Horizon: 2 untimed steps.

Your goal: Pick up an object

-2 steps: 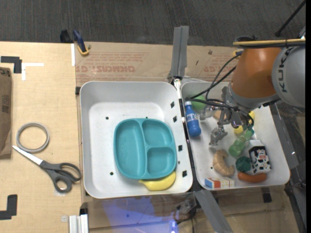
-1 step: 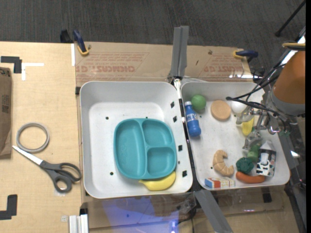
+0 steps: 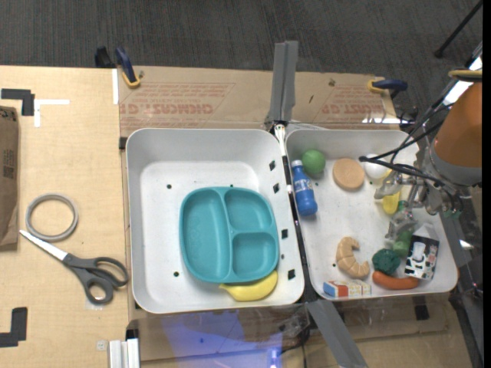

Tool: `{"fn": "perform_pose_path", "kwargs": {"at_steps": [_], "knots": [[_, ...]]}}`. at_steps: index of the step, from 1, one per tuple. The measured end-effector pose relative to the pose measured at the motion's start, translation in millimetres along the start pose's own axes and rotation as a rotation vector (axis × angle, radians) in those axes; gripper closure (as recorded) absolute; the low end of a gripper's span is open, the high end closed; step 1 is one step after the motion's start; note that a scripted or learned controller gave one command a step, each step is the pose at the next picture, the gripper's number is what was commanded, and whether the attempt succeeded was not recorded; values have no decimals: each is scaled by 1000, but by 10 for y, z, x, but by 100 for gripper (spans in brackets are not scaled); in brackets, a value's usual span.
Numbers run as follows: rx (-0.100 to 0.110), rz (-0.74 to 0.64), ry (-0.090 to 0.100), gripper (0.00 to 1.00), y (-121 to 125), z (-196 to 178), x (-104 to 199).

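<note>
The right bin holds several small items: a green ball, a blue bottle, a tan round biscuit, a croissant, a broccoli piece, a carrot, a small red, white and blue box, a yellow piece and a black-and-white item. My gripper hangs low over the right side of this bin, between the yellow piece and the broccoli. Its tips are lost among cables and clutter. The orange band of the arm is at the right edge.
The left bin carries a teal divided plate with a banana poking out under its near edge. Scissors and a tape roll lie on the wooden bench at the left. Cables run beside the arm.
</note>
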<state>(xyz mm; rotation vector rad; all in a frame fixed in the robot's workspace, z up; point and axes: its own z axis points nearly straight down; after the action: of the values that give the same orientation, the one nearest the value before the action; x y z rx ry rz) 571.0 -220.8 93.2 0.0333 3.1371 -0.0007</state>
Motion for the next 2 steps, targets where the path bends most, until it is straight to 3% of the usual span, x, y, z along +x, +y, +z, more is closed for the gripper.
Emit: {"fn": "perform_pose_path", "kwargs": {"at_steps": [1, 2], "knots": [[1, -3, -6, 100, 11, -108, -22], [1, 73, -2, 100, -31, -1910, 751]]}}
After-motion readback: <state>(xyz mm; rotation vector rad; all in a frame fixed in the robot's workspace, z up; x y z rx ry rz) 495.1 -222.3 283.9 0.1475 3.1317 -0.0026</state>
